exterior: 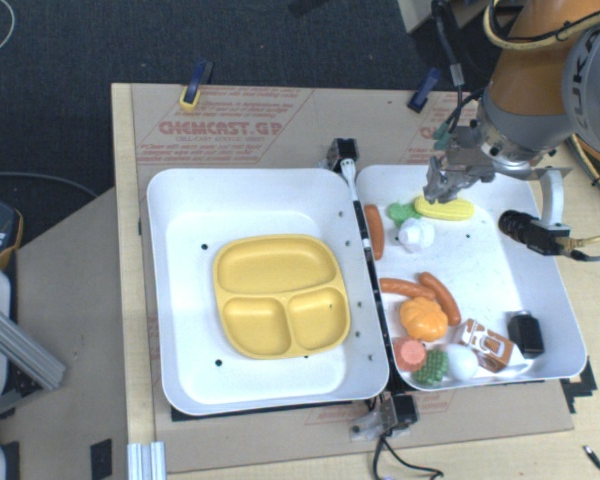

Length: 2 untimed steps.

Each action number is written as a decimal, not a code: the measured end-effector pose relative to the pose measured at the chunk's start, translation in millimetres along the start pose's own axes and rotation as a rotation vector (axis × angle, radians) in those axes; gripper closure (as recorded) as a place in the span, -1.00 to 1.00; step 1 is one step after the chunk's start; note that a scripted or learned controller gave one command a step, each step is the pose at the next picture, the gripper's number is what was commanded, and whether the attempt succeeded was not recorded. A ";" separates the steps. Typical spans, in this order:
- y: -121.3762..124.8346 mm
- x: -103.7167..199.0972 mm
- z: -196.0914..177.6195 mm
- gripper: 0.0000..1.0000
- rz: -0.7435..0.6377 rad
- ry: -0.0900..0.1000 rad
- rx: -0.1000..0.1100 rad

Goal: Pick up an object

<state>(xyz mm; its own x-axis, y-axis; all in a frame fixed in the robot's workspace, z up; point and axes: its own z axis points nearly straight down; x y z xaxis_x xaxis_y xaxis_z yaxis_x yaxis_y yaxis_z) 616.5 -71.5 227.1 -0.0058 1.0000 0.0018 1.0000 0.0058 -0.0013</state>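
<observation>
My gripper (pixel 443 186) hangs over the far part of the right bin (pixel 552 286), right at the left end of a yellow corn cob (pixel 450 209). Its tip is just above or touching the cob; I cannot tell which. A green piece (pixel 400 211) and a small white object (pixel 415 234) lie just left of the cob. Nearer the front lie a red sausage (pixel 375 230), two more sausages (pixel 428 290), an orange fruit (pixel 423 318), a pink disc (pixel 411 353), broccoli (pixel 433 368), a white egg (pixel 462 364), a brown-and-white box (pixel 488 345) and a black block (pixel 526 333).
The left bin (pixel 175 218) holds a yellow divided plate (pixel 280 296). A black divider clip (pixel 342 153) sits between the bins at the back. The arm's orange band (pixel 545 48) and a black cable fitting (pixel 528 230) overhang the right bin's far right side.
</observation>
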 end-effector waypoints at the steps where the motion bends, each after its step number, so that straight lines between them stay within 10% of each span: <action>1: -9.0 57.0 -7.6 1.00 -0.001 0.001 0.001; 2: -3.2 53.3 12.4 1.00 0.005 -0.002 0.003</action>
<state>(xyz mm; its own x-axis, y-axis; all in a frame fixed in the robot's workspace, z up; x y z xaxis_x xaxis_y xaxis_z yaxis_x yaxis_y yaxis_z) 612.9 -18.3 214.8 -0.0011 1.0000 0.0000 1.0000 0.0011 -0.0044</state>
